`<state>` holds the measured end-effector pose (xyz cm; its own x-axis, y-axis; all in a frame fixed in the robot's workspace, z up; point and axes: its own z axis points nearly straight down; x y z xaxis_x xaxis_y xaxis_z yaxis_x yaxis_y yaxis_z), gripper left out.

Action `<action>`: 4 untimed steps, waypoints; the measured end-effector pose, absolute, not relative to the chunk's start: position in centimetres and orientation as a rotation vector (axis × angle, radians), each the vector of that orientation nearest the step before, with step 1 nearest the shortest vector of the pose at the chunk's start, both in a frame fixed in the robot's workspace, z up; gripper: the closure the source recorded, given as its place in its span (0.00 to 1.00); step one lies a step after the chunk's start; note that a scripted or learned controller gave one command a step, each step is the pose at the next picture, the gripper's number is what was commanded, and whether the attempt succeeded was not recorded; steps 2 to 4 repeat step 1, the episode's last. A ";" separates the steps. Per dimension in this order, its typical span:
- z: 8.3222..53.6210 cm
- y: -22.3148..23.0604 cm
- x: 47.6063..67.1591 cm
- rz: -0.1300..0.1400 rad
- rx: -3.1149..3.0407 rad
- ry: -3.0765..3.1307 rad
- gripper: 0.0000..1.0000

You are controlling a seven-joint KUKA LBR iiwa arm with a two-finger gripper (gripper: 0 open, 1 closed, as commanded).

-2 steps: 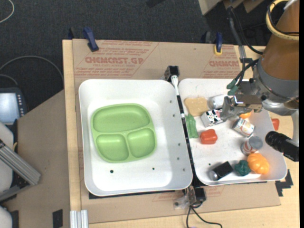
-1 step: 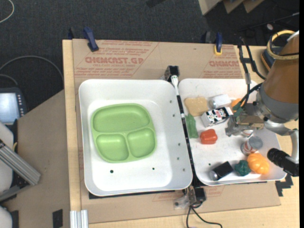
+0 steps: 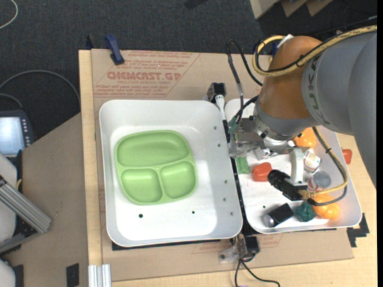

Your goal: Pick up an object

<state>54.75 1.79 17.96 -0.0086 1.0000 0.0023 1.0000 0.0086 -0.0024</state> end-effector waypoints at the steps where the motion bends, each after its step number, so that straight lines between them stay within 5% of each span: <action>1: 30.3 -1.2 49.5 -0.012 -2.229 -2.225 1.00; 4: 30.3 -1.2 49.5 -0.012 -2.229 -2.225 1.00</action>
